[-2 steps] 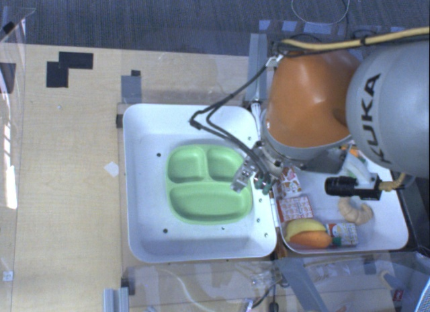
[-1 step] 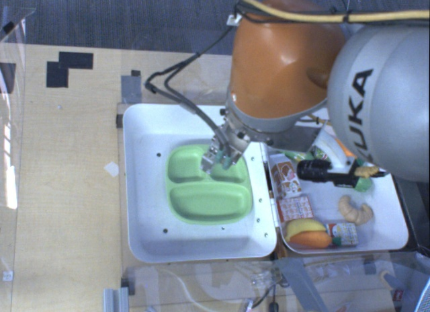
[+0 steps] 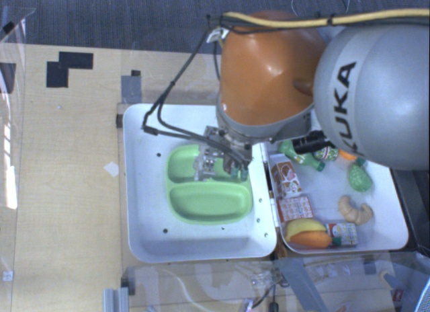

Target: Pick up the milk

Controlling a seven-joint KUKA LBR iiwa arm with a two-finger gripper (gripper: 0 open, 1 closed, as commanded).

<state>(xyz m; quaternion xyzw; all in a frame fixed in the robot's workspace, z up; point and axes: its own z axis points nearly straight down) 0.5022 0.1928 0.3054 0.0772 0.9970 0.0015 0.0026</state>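
Pincer [image 3: 220, 161] hangs over the green divided tray [image 3: 208, 200] in the left bin [image 3: 144, 189], w/ cables looping to it from the orange wrist; can't tell if it's released or clenched, the view is too blurred there, and nothing shows as gripped. Milk looks to be the small carton w/ red-white print [image 3: 291, 181] lying flat in the right bin [image 3: 390, 230], just past the divider, near the pincer but apart from it. So, judging by that, the arm is over the wrong bin and the pick isn't done yet; it'd need to shift right across the divider. Around the carton: green bottle [image 3: 306, 153], yellow-orange fruit [image 3: 306, 231], juice box [image 3: 342, 234], pale croissant-like piece [image 3: 355, 211], green lump [image 3: 359, 179]. Crowded, so neighbours may get nudged. Worktop [image 3: 67, 189] is light wood w/ black marks; dark carpet behind.
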